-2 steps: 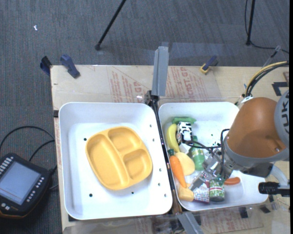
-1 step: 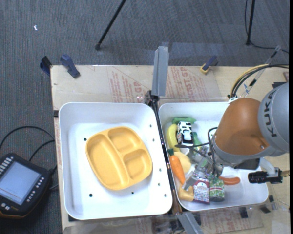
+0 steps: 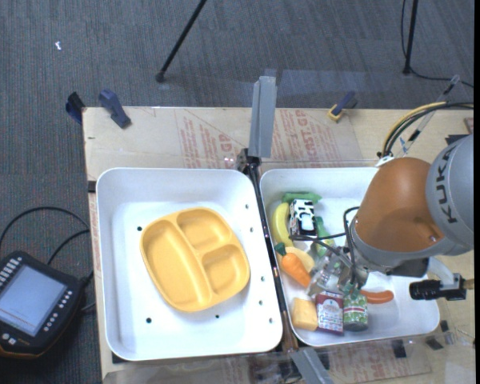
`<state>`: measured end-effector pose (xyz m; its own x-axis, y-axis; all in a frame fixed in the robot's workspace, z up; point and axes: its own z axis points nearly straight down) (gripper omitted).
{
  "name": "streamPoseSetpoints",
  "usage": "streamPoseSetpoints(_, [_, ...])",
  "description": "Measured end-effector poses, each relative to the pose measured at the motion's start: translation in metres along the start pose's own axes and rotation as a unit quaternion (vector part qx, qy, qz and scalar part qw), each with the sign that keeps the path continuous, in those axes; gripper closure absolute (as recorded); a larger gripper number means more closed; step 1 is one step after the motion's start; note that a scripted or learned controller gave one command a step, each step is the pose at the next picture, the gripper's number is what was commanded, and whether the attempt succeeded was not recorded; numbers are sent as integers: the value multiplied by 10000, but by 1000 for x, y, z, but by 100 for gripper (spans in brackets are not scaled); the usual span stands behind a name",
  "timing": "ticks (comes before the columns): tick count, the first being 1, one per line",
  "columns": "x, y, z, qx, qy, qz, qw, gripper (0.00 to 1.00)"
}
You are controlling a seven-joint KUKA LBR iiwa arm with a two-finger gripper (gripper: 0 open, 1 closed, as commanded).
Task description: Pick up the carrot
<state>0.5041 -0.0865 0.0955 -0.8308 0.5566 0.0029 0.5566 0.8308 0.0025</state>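
The carrot (image 3: pixel 296 270), a short orange piece with a green top, lies in the right bin (image 3: pixel 420 320) near its left wall, pointing down and to the right. My gripper (image 3: pixel 337 275) hangs low over the bin's middle, just right of the carrot's lower end. The orange wrist band (image 3: pixel 396 208) hides the bin behind it. I cannot see anything held in the gripper.
Around the carrot lie a banana (image 3: pixel 281 222), a white and black toy (image 3: pixel 304 214), a yellow cheese block (image 3: pixel 304 314), a red box (image 3: pixel 330 313), a green can (image 3: pixel 354 311) and an orange sausage (image 3: pixel 378 297). The left bin (image 3: pixel 120 214) holds a yellow divided plate (image 3: pixel 196 258).
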Motion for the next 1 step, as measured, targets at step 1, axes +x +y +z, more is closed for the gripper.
streamPoseSetpoints(1, [-12, 79, -90, 16, -4, 553, 9985, 100])
